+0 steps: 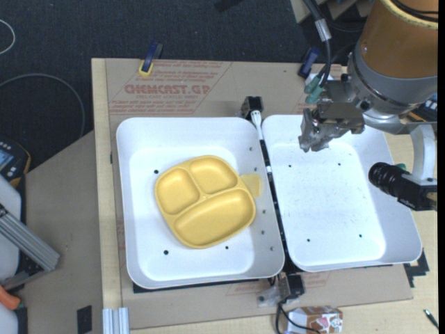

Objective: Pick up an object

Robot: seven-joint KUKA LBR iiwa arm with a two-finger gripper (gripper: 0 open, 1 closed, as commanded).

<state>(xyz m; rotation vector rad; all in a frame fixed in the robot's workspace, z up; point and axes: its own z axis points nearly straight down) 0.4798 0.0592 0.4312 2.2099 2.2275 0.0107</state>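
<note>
a: looking at the bench (pixel 174 82) first, what sits on it?

b: two shallow white trays side by side. the left bin (pixel 132 186) holds a yellow divided plate (pixel 204 200) near its middle, three compartments facing up, with a small yellow tab poking out toward the divider between the bins.

a: and the right bin (pixel 348 214)?

b: its floor is bare white with dark specks.

a: where is the gripper (pixel 313 142)?

b: above the right bin's far edge, well apart from the plate. whether its fingers are apart or together, i cannot tell.
</note>
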